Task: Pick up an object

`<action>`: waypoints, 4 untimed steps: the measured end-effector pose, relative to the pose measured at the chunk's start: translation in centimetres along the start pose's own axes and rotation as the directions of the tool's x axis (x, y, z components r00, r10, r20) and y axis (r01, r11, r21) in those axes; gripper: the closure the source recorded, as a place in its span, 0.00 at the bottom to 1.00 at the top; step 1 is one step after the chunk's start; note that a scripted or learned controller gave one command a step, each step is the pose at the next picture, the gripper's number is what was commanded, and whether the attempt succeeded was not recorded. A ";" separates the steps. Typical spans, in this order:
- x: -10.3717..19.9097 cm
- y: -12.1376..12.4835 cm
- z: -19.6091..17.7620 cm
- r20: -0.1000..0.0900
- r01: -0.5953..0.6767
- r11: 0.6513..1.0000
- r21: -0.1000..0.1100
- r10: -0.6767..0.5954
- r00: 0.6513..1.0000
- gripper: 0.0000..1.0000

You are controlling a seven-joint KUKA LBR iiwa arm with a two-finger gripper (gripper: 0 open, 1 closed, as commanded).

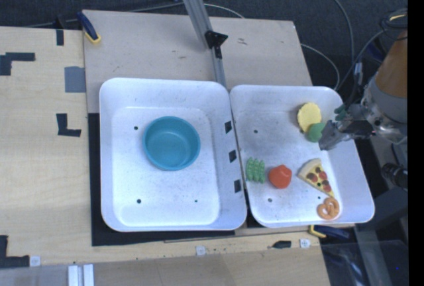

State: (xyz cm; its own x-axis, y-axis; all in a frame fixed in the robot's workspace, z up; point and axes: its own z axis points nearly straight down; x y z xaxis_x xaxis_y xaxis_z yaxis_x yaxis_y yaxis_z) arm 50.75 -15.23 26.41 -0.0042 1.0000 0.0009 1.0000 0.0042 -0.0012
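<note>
The gripper [333, 136] is seen at the right bin's [278, 208] right rim, beside a green piece [316, 130] and yellow piece [309, 115]; finger state cannot be told. The bin's left-centre floor is bare. A bowl [172, 142] is centred in the left bin [122, 202].

Even, diffuse overhead light falls on the bench [40, 145], and the two white bins [119, 165] read bright without hard glare, casting only thin soft shadows along their rims. The floor beyond the bench's far edge is dim. The picture is low in resolution and slightly soft, with the arm [391, 79] at the right edge blurred.
</note>
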 end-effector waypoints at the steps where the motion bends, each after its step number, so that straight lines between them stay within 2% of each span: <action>1: 6.0 1.0 -0.1 0.000 0.001 1.000 -0.001 -0.001 1.000 1.00; 3: 16.2 4.1 2.8 0.000 -0.001 1.000 0.001 0.001 1.000 1.00; 4: 22.3 5.1 3.3 0.000 0.000 1.000 0.000 0.000 1.000 1.00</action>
